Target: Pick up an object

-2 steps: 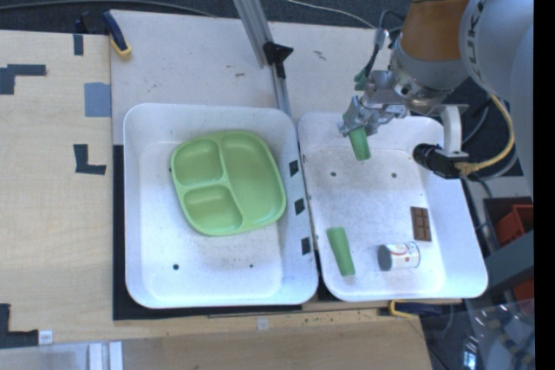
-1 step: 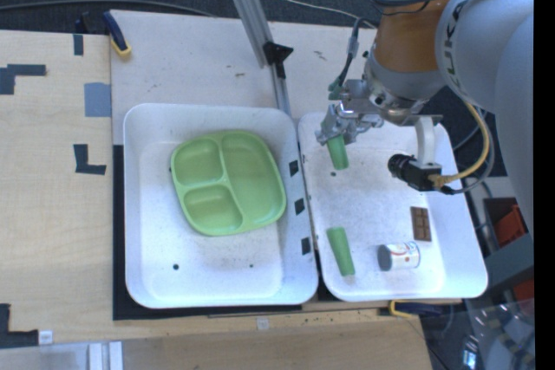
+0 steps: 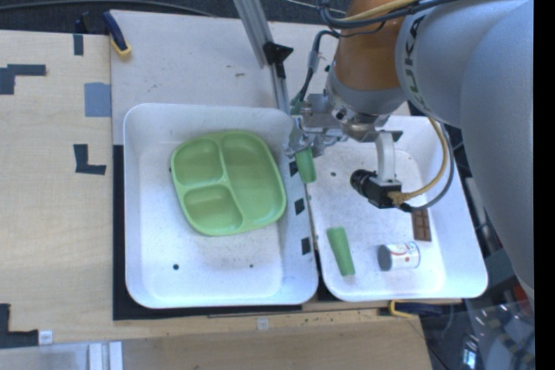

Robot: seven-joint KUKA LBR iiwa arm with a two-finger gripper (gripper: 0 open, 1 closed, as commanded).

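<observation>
Camera view showed the hand (image 3: 303, 153) at the divider between the bins, clamped on a small green plastic cylinder (image 3: 305, 165) hanging upright below it; the piece looked light, stiff and slick, best gripped across its middle. The grey arm (image 3: 468, 56) reached in from the right, wrist pointing down

Bench (image 3: 52, 212): I see pale wood.
On it: left bin (image 3: 139, 273), right bin (image 3: 460, 273), touching side by side.

Claw (image 3: 303, 153) fingers masked by the wrist, arm (image 3: 468, 56) cropped at the right edge.
</observation>
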